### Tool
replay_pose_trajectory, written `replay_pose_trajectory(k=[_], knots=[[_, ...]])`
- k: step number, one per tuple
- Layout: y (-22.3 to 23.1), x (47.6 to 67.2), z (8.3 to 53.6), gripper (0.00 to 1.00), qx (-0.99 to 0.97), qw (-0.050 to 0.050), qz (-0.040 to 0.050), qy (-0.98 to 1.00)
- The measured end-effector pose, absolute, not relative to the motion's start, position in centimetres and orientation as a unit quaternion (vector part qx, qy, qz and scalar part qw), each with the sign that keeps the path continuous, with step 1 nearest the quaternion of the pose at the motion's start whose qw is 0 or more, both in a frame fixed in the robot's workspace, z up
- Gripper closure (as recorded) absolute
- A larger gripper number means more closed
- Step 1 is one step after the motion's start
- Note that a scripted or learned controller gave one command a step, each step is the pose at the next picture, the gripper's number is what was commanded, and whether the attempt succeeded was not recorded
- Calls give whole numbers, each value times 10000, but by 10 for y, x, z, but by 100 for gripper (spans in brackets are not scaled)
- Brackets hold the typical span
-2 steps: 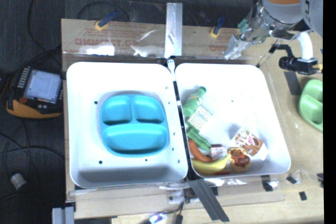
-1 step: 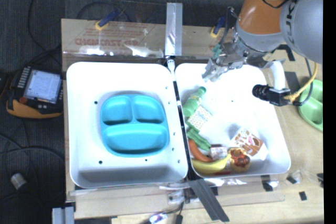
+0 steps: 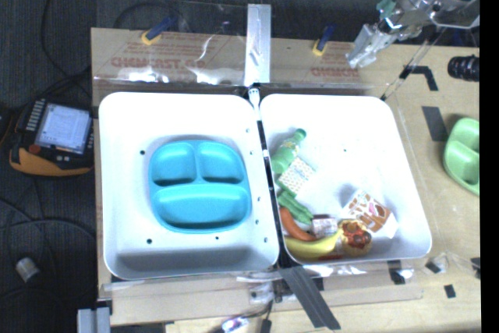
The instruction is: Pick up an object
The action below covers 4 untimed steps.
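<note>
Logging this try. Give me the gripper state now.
Gripper: cannot be told; above the bench behind the right bin, nothing seen in it.

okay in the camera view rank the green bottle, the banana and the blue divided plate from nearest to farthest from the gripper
From the gripper, up past the right bin's far edge:
1. Green bottle, far-left part of the right bin.
2. Banana, near edge of the right bin.
3. Blue divided plate, middle of the left bin.

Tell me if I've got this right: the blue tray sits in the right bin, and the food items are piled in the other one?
Not quite. The camera view shows the blue tray in the left bin; the food items are piled in the right bin.
</note>
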<state>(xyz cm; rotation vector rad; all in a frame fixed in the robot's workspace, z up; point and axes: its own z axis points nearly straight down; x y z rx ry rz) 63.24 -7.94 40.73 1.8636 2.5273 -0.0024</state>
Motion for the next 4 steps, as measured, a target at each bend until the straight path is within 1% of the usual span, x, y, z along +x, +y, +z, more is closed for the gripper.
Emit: replay_pose_trajectory(k=[1,2,3,4], knots=[[-63,663,292,100,6520,-7,-12,7582],[13,668,280,100,6222,-5,-12,7829],[-5,669,390,100,5892,6,-8,8080],[-64,669,434,100,6373,9,-12,7706]])
